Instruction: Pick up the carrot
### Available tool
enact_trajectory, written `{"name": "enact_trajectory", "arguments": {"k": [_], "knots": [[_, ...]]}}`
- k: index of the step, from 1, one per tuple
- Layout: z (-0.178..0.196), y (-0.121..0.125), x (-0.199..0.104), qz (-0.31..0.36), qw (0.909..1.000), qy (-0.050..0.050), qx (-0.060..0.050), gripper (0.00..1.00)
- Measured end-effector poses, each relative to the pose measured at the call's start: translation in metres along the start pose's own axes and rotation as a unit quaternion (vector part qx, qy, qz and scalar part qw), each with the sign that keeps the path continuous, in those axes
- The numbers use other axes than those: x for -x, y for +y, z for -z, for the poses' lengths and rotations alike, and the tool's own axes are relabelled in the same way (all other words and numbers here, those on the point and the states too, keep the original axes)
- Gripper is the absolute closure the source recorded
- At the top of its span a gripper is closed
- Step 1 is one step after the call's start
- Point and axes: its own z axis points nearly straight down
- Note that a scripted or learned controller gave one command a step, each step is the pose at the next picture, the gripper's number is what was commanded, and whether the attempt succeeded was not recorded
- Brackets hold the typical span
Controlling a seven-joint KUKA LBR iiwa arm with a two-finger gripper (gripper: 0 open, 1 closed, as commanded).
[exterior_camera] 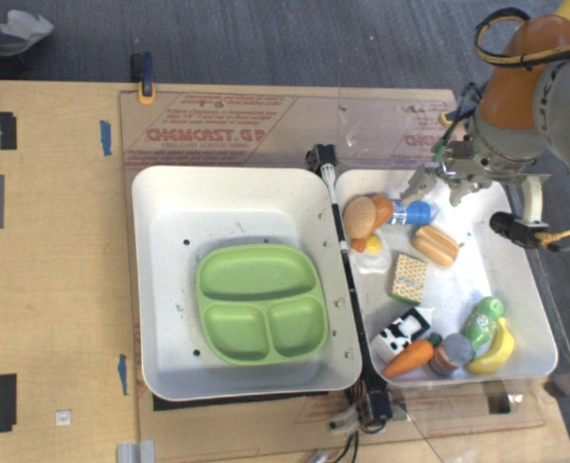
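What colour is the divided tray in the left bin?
Light green tray, seen clearly in the camera view.

Wood bench [53,287] w/ 2 white bins side by side: left bin [159,258], right bin [530,287].

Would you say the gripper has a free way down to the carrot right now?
Probably yes: the carrot lies uncovered near the right bin's near edge, though the black-and-white toy and a small can crowd it. The gripper hovers at the far end.

grey robot arm [564,104], rounded casing, broad orange band [516,90] above wrist. thin yellow-and-black cable [502,17] loops over orange section. metallic silver wrist hardware below band, small green and blue fittings beside it. dark gripper [450,177] parts at tip. black stub with yellow cable at side.
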Motion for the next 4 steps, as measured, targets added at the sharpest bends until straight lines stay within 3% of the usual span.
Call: {"name": "enact_trajectory", "arguments": {"k": [1, 2, 3, 4], "knots": [[0.038, -0.02, -0.071, -0.12, 0.9927, -0.001, -0.001, 0.0], [-0.018, -0.033, -0.051, -0.151, 0.9884, -0.006, 0.006, 0.0], [-0.049, -0.037, -0.017, -0.323, 0.9465, -0.002, 0.002, 0.0], [-0.05, -0.031, -0.006, -0.445, 0.8952, 0.003, 0.01, 0.0]]}}
